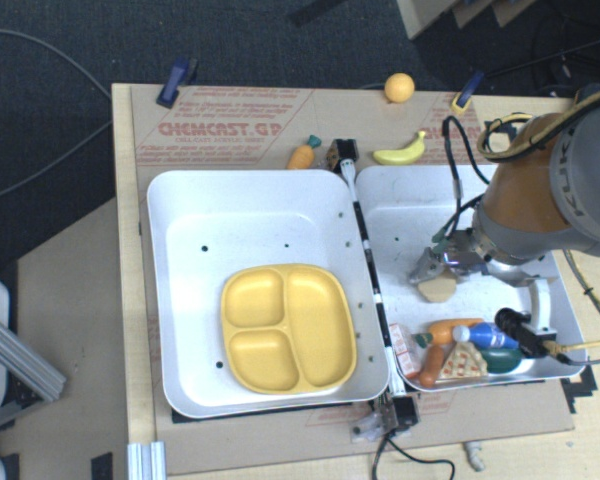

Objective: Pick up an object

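Legible markings. The brown board [230, 128] lying under the two bins carries red printing: the large line reads "CHEMCAST GP", set in outlined capitals along the board's far strip, behind the left bin [180, 218]. A line of smaller red print runs above this brand name and another below it; both are too small to read. Further faint red print on the board's near edge is likewise unreadable.
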{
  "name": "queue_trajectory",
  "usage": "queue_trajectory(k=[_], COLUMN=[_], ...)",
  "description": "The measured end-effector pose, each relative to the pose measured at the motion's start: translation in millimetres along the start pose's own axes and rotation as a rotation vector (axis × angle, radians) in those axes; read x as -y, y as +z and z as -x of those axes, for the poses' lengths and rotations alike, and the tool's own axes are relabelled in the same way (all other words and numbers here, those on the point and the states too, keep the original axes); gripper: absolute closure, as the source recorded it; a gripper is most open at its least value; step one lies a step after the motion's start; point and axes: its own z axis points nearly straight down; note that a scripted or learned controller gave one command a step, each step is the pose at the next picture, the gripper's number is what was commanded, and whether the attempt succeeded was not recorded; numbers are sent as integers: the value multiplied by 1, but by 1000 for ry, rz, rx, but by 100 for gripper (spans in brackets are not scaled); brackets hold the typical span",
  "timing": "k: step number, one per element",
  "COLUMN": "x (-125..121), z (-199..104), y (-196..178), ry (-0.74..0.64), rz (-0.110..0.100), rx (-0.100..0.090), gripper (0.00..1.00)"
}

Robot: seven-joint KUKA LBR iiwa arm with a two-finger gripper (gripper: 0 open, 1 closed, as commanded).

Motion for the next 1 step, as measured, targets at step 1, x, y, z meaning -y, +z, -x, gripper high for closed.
queue_trajectory(k=[1], x=[-9], z=[-89], y=[-91], ry=[-3], rz=[-1], rx=[-2], gripper=[100])
